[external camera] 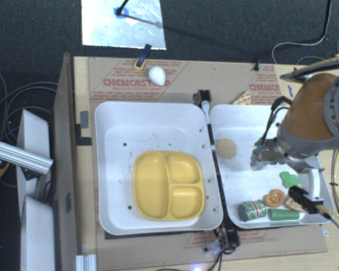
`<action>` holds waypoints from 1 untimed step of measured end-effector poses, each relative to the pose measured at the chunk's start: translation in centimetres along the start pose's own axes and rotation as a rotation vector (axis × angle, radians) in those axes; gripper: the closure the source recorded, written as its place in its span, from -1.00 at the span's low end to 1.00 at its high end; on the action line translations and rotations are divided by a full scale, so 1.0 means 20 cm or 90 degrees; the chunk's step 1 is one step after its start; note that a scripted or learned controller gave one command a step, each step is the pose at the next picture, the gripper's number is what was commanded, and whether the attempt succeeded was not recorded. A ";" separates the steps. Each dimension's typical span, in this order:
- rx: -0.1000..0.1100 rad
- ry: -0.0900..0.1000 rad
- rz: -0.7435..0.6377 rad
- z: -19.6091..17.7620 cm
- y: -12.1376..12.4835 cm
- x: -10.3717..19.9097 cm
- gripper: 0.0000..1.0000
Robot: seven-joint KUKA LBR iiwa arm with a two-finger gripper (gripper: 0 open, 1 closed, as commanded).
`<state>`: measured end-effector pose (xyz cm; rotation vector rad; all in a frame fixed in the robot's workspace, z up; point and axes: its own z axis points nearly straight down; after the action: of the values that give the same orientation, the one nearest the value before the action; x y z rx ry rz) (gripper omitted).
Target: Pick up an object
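Hovering gripper (264,157) over right bin (237,117), jaw state unclear.
Tan cookie (226,149) lies just left of it, apart; can (252,210) and donut (275,197) near the front wall.

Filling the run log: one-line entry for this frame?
arm: over right bin | gripper: low, nothing seen held | nearest: tan disc | right bin front: can, pretzel, green pieces | left bin: yellow tray
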<state>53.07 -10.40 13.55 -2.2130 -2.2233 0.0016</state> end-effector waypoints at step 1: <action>-0.005 -0.002 -0.001 -0.25 0.08 0.21 1.00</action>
<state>54.69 -6.19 18.63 -2.2158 -2.2311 -0.0049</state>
